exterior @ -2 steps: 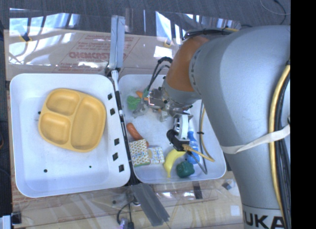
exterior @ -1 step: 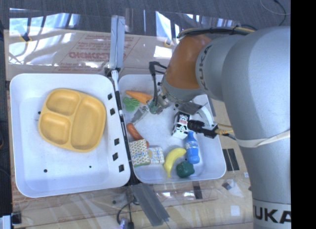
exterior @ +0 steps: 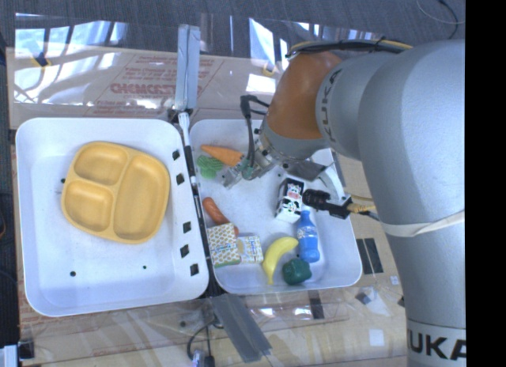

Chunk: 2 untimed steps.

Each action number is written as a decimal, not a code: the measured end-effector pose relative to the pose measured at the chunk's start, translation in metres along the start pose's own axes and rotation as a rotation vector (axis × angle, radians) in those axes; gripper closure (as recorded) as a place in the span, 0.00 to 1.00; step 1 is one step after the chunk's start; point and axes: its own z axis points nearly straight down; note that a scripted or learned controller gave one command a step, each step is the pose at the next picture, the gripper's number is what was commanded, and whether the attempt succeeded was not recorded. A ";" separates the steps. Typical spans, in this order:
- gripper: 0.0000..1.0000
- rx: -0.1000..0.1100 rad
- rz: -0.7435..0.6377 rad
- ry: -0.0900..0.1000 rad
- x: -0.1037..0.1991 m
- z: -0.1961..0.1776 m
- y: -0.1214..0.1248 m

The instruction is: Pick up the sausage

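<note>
The left bin is holding a yellow divided plate. The right bin is holding the sausage by its left wall, with a carrot, banana and blue bottle. The hand is hovering beyond the sausage, beside the carrot, grasping nothing visible; how far open, I cannot tell.

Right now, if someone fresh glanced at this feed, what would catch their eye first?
The big grey arm with its orange band, reaching in from the right over the right bin. Next, the yellow divided plate alone in the left bin. Then the clutter under the arm: carrot, sausage, banana, blue bottle.
</note>
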 end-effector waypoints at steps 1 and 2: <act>1.00 0.006 0.090 0.004 -0.029 0.007 0.029; 0.00 0.024 0.088 0.026 -0.022 0.013 0.027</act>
